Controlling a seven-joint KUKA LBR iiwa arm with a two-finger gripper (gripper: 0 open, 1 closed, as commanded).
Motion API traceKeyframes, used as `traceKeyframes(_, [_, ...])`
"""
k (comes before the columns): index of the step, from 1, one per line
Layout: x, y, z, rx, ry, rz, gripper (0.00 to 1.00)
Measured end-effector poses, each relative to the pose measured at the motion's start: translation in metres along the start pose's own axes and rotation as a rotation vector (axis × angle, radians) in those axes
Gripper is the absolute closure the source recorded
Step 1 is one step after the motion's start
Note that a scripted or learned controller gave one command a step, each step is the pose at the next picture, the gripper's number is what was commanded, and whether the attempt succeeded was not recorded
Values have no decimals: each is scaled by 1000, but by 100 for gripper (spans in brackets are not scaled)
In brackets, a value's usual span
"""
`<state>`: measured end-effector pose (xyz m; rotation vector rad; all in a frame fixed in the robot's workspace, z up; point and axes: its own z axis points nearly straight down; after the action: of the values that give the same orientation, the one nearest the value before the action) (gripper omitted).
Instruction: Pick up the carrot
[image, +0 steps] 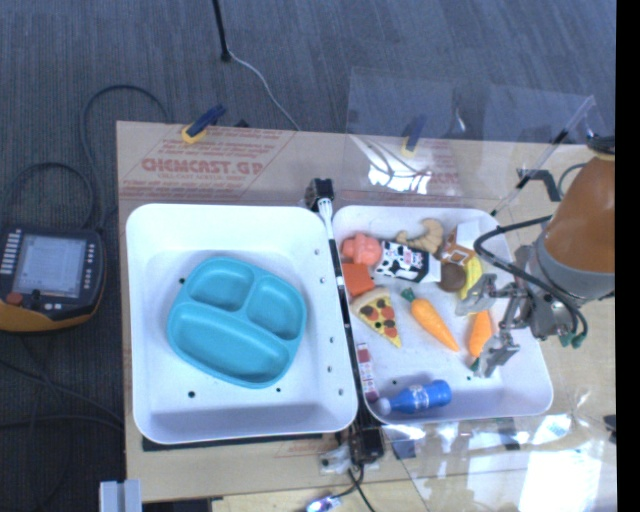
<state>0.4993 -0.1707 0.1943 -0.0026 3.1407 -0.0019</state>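
While gripper (492, 335) hangs over right bin (535, 395), grip state unclear; carrot (434, 320) just left, likely light, rigid, slick; grasp mid-body across taper.

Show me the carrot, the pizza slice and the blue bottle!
carrot (434, 321): camera view, middle of its orange body.
pizza slice (379, 315): camera view, its topped face.
blue bottle (420, 398): camera view, middle of its blue body.

In the right bin (520, 395), the gripper (489, 335) hangs at three o'clock, fingers straddling a small carrot (480, 332). A larger carrot (434, 320) lies near centre, a blue bottle (415, 398) at six.
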Motion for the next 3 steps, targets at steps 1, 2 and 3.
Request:
traceKeyframes(1, [-41, -7, 102, 7, -17, 7, 0])
traceKeyframes(2, [5, 16, 102, 3, -24, 308, 0])
traceKeyframes(3, [9, 60, 102, -1, -23, 764, 0])
